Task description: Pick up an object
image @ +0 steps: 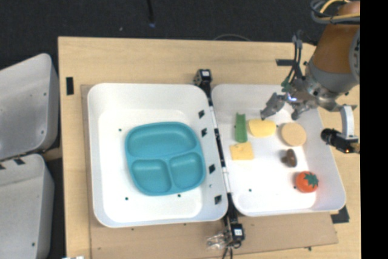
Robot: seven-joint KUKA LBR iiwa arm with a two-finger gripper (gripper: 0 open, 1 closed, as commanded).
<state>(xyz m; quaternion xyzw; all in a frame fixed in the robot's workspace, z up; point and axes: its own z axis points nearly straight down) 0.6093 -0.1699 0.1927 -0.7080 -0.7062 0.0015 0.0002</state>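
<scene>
The right bin (327, 191) is pretty crowded up top: green piece (240, 128), two yellow blocks (261, 128) (242, 151), tan disc (293, 134) and a brown lump (290, 158) sit close together, with gaps that look narrow. The tomato (306, 182) sits a bit apart. The bin's near-left floor is open. In the left bin (103, 191), the teal tray (165, 156) hogs the middle, with bare floor around it.

You get bright, even overhead light; the white bins (151, 91) nearly wash out; shadows stay faint; focus slightly soft.
</scene>
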